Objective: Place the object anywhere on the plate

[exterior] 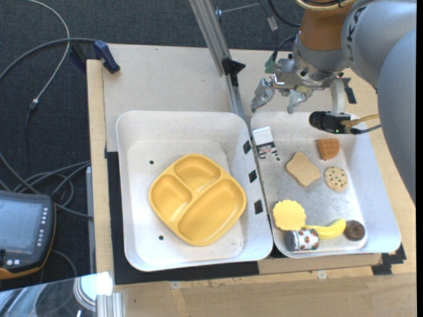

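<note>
Currently the gripper [281, 99] is hanging with fingers spread, gripping nothing, above the far rim of the right bin [370, 177]. Below it, that bin is holding a white box [263, 136], toast [303, 169], cracker [327, 148], cookie [336, 177], banana [328, 229] and can [305, 239]. Down-left, the yellow plate [197, 199] is sitting alone in the left bin [132, 177], with bare floor showing around it.

light: bright, even overhead | shadows: soft, faint | focus: sharp | glare: mild on white bins [132, 144]

Plate [197, 199] lies unobstructed in left bin [132, 144]; right bin [370, 177] crowded with food; metal post [210, 28] leans between bins.
</note>
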`<state>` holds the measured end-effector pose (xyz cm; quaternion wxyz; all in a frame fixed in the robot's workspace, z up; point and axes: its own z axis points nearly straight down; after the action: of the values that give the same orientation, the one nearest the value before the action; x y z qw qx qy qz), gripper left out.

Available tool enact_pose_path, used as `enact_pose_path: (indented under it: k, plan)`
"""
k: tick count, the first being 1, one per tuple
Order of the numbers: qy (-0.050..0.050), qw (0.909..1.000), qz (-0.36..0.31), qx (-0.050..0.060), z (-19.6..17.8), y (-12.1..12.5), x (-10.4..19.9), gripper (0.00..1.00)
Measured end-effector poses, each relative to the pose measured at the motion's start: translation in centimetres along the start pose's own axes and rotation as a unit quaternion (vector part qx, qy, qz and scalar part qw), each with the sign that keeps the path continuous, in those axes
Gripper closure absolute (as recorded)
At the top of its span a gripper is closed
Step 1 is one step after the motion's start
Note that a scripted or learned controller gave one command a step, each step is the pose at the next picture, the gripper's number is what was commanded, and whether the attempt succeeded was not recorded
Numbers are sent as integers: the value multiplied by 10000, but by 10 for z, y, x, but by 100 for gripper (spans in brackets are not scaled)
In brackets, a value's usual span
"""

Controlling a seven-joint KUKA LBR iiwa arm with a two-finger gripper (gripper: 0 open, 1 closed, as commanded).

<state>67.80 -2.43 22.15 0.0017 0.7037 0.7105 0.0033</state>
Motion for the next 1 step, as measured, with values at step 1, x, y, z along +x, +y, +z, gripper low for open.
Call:
enact_pose_path:
  k: [1]
  plan:
    - [-4,10000,33,43,-10,-18,8,0]
